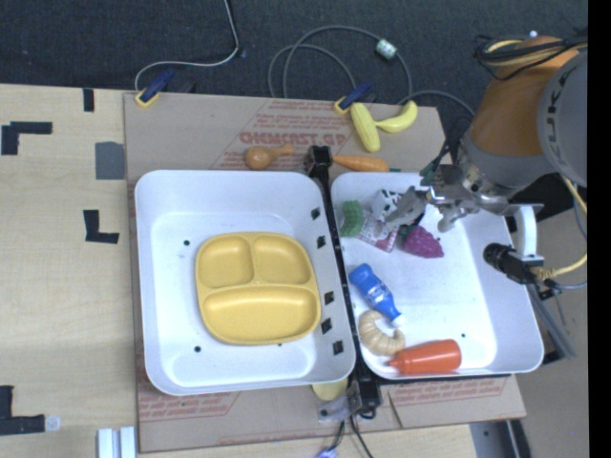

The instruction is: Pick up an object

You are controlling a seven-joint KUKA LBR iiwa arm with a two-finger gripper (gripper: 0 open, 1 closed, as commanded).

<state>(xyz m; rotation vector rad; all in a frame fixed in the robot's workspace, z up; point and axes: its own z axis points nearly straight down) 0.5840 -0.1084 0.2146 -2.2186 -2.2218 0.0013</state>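
Cardboard sheet (286,141) under white bins (158,284)

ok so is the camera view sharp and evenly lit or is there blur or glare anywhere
Camera view: soft overall and evenly lit, no hard glare on the white bins; the gripper over the purple object looks smeared, and the yellow divided plate casts only faint shadow.

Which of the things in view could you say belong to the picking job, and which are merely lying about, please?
Job in hand:
gripper, low over the right bin
purple object
blue bottle
red bottle
green object
croissant-like toy

Lying about:
yellow divided plate in the left bin
bananas, carrot and wooden piece on the cardboard behind the bins
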